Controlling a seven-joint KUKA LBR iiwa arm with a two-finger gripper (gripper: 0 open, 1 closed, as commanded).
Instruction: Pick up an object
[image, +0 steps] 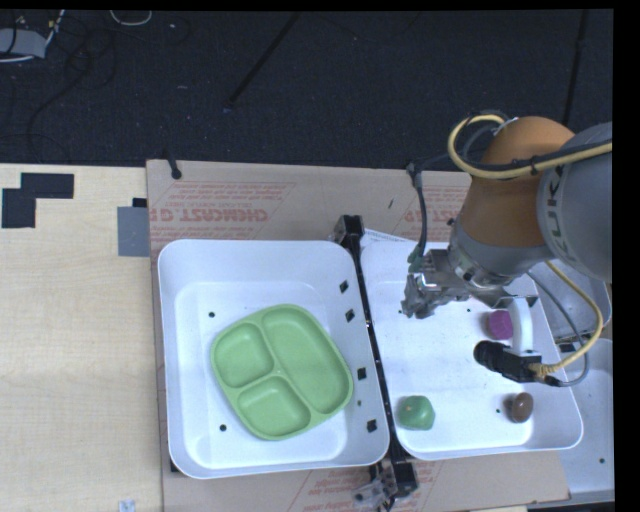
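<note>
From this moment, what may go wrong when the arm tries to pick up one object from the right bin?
1. The gripper is above a bare part of the right bin, apart from every object; a grasp here would probably catch nothing.
2. The green object and brown object look small and rounded, so they might roll away on contact.
3. The pink object lies close beside the arm, which might knock it.

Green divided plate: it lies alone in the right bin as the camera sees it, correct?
Not quite. The green divided plate does lie alone, but in the left bin, not the right one. The camera view shows it.
</note>
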